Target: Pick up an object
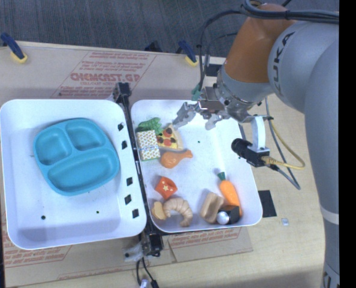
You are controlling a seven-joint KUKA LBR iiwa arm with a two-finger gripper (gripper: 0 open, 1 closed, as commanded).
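My gripper (198, 116) hangs over the upper part of the right bin (250, 179), its two fingers spread open with nothing between them. The left fingertip (182, 115) is just above and right of a pizza slice (168, 138). Below the slice lies an orange chicken drumstick (175, 157). A green leafy piece (149, 125) and a checked cracker (147, 144) sit by the bin's left wall. Lower down are a red-orange piece (166, 186), a croissant (179, 208), a carrot (228, 192) and a brown bread piece (211, 204).
The left bin (22, 221) holds a blue divided plate (76, 155). A black divider with clips (130, 161) runs between the bins. The arm's cables and a black connector (250, 150) hang over the right bin's right side. Cardboard lies under both bins.
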